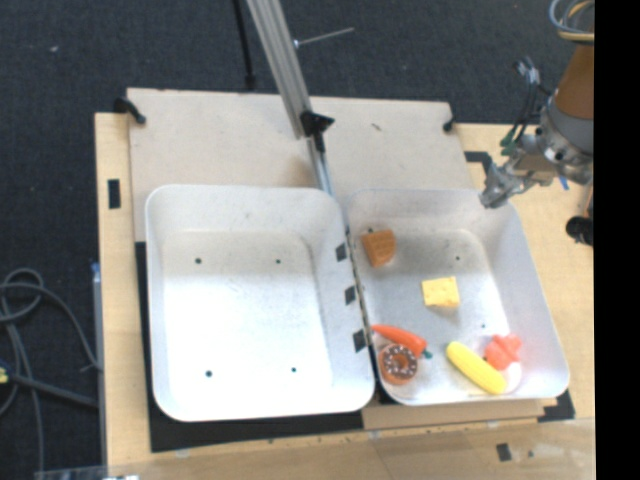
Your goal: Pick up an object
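Lower right of frame, right bin (535, 298): banana (475, 367), red piece (503, 350), donut (399, 364) and carrot (399, 337) are grouped along the near edge. Yellow block (440, 292) and orange block (378, 247) are seen further up. Gripper (495, 194) is held above the bin's upper-right corner; finger state cannot be told.

White bins (250, 298); yellow banana (475, 367); orange carrot (398, 336)

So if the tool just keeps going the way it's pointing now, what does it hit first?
Probably the right bin's far right rim. The tool points down and left just above that corner, though depth is unclear; it might instead reach bare bin floor.
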You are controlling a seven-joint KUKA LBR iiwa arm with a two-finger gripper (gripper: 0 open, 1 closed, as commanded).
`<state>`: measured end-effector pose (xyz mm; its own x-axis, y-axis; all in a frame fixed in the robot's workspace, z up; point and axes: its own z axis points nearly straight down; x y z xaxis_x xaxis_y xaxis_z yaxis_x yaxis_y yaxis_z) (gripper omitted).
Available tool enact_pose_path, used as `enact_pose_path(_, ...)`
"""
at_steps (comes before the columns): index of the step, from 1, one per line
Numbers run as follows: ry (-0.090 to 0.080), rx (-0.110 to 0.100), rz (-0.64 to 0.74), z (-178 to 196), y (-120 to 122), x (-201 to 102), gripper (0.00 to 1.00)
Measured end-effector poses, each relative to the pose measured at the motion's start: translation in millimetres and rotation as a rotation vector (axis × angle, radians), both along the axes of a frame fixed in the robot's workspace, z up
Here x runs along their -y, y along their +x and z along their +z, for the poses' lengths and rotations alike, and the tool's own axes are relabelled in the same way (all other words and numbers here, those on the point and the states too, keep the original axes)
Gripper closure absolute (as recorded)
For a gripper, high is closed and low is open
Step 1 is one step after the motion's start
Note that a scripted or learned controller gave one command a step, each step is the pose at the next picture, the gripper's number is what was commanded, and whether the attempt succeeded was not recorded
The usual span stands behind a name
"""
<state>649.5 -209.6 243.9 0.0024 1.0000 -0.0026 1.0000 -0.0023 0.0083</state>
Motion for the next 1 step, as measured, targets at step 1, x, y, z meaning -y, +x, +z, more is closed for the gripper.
enact_pose_path(1, 0.001, -0.002, 0.005, 30.9, 1.0, 1.3, 1.0)
